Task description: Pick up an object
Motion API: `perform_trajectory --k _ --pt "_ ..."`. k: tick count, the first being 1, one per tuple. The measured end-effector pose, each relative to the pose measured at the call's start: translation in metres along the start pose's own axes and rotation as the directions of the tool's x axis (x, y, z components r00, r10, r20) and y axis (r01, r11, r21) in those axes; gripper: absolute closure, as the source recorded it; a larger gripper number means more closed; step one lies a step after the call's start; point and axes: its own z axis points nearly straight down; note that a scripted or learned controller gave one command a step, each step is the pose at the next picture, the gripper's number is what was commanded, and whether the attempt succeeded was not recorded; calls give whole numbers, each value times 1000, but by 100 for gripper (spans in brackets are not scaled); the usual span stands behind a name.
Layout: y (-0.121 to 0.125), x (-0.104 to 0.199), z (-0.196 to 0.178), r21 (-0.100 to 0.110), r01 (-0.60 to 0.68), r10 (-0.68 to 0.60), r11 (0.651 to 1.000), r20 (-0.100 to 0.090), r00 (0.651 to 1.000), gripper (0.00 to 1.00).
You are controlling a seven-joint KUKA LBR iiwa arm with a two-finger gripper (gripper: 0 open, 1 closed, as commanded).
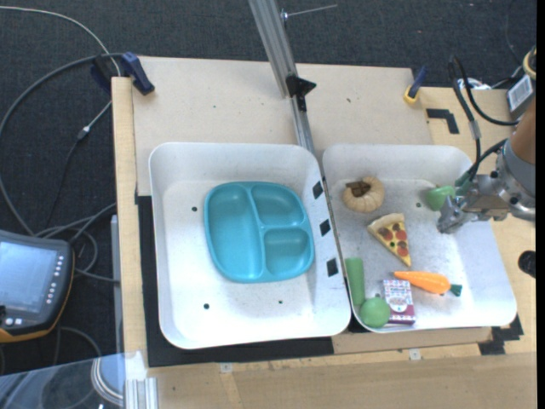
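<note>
gripper (451, 216) low in the right bin (485, 254), right next to a green object (438, 197); can't tell if it's grasping anything tbh

Pizza slice (392, 236), orange carrot (423, 282), brown pumpkin (364, 194), lying apart in right bin (502, 288)

Two bins sit side by side on the bench (213, 100). The left bin (170, 169) holds a divided tray (257, 231) near its middle. In the right bin (490, 288), a pumpkin (364, 194) lies near the back left corner, a pizza slice (392, 237) just before it, a carrot (423, 282) and a small carton (398, 302) near the front edge, and a cucumber (354, 278) along the left edge.
</note>
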Motion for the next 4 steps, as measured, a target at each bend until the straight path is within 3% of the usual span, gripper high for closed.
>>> perform_trajectory --k 1,4 --pt "31 52 2 0 6 -6 1000 -1 1000 100" --pt "92 218 -6 0 5 -5 1000 -3 1000 100"
